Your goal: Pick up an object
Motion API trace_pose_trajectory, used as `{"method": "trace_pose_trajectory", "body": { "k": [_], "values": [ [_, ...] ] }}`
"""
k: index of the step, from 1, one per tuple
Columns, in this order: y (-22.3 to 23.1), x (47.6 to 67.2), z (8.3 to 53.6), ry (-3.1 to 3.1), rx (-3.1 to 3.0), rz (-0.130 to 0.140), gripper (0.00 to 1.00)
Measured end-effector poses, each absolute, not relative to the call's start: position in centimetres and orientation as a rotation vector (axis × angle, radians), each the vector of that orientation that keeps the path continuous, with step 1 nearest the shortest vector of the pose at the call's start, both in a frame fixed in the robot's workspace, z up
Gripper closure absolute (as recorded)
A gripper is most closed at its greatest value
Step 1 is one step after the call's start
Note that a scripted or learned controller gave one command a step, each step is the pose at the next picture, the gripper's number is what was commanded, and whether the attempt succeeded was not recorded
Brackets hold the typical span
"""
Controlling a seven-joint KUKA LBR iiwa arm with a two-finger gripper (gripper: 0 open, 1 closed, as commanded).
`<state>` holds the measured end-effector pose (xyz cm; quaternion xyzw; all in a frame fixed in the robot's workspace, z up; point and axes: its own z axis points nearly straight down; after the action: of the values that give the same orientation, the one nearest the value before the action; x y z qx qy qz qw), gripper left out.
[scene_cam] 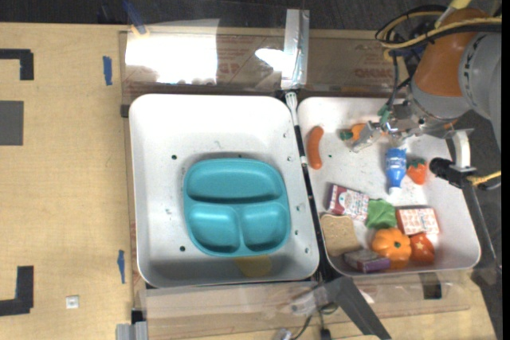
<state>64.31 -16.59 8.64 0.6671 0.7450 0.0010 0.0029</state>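
My gripper (381,129) hangs low over the far part of the right bin (466,251), below the arm's orange band (441,69). A small carrot (351,131) lies right beside it on the left, touching or nearly so. Just below the gripper stands a blue bottle (396,169), with a small orange-red piece (417,170) to its right. An orange sausage (315,147) lies near the bin's left wall.
The near half of the right bin holds a patterned carton (347,201), a green piece (381,212), a bread slice (340,233), an orange pumpkin (390,243), a red box (417,219) and a purple item (362,260). The left bin (151,131) holds a teal divided tray (236,205).
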Motion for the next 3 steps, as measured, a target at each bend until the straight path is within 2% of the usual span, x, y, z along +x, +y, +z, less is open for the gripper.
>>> {"method": "trace_pose_trajectory", "body": {
  "k": [1, 2, 3],
  "values": [
    [-19.7, 57.9, 8.7, 2.366, 2.062, 0.0, 0.0],
    [-19.6, 58.1, 9.8, 2.362, 2.057, 0.006, 1.0],
    [-13.5, 64.7, 8.7, 2.232, 2.209, 0.003, 1.0]
  ]
}}
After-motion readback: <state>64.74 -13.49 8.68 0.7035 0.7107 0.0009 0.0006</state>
